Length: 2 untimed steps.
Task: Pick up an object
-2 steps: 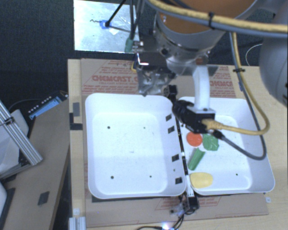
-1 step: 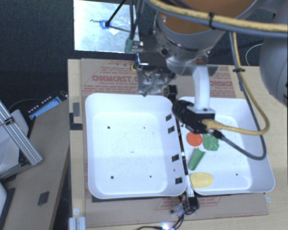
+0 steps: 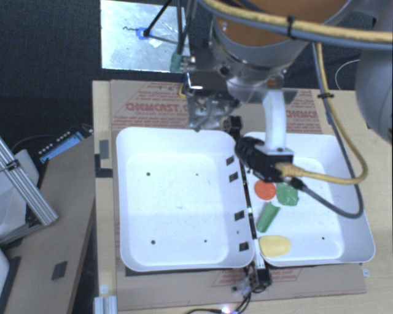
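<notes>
I take this for a robotics lab, not a home or a shop. A heavy grey industrial arm reaches over a plain wood-coloured bench. On it a left bin and a right bin, both shallow and white, sit side by side on a printed cardboard sheet. At the left edge I see slotted aluminium framing. Beyond the far side, a shiny metal plate lies on the dark floor under thin tripod legs.

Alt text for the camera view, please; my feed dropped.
The gripper hangs over the far rim of the left bin. The right bin holds an orange disc, a green lump, a green stick and a yellow piece, all near its left wall.
</notes>
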Tool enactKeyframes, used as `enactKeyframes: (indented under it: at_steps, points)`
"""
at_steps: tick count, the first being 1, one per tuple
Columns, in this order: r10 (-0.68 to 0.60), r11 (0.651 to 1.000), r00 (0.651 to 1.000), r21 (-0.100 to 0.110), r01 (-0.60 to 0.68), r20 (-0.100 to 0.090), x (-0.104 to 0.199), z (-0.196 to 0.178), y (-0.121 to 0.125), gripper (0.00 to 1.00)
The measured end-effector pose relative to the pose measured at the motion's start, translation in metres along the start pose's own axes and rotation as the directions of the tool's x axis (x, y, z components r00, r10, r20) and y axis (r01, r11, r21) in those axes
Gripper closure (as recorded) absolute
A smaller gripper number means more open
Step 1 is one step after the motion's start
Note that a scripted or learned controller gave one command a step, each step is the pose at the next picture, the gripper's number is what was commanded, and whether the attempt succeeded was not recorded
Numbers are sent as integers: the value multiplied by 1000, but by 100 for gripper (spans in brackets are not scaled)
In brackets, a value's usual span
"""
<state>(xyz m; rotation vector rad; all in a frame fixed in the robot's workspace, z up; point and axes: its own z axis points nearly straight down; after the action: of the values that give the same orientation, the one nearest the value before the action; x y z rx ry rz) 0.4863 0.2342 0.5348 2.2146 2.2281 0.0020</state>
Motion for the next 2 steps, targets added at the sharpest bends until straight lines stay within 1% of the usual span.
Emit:
enactKeyframes:
  at_steps: [2]
  points:
    - [0, 1000, 1000, 0, 0, 0, 0, 0, 0, 100]
